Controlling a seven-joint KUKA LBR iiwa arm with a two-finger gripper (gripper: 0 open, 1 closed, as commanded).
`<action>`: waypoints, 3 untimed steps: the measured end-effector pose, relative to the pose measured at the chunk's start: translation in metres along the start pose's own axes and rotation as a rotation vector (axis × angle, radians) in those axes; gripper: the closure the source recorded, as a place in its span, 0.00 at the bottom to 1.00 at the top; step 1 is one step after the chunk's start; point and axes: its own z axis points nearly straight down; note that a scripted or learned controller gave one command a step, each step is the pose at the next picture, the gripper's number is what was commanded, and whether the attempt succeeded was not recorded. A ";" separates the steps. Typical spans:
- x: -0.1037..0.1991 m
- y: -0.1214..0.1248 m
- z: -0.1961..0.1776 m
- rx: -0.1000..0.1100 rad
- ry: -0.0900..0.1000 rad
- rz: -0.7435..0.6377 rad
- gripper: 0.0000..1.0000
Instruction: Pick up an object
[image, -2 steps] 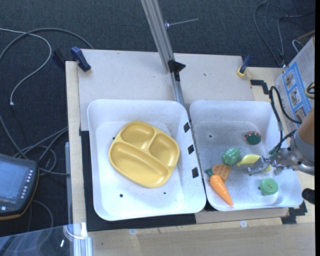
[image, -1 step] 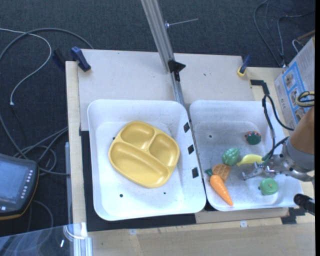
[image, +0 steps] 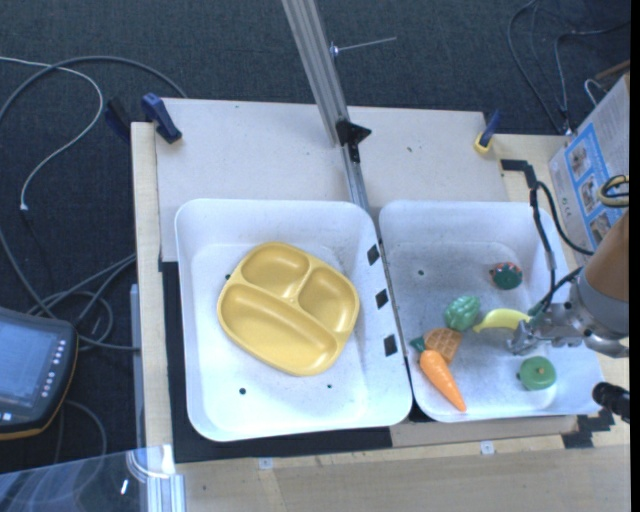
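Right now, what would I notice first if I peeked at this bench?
Probably the big yellow divided plate lying alone in the left bin. Next, the toy food in the right bin: an orange carrot at the front, a green broccoli and a yellow banana beside the gripper.

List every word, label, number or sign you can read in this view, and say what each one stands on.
No text can be read.
Printed blue and white sheet at the right edge: it carries print and small pictures, too small and blurred to read.
Dark screen device at the left edge: it shows no legible characters.
Yellow divided plate, white bins and toy foods such as the carrot: no lettering visible.
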 end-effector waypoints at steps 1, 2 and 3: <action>0.010 0.006 -0.052 -0.005 -0.003 -0.002 1.00; 0.007 -0.001 -0.110 -0.006 -0.005 -0.001 1.00; 0.007 0.000 -0.115 -0.002 -0.003 -0.001 1.00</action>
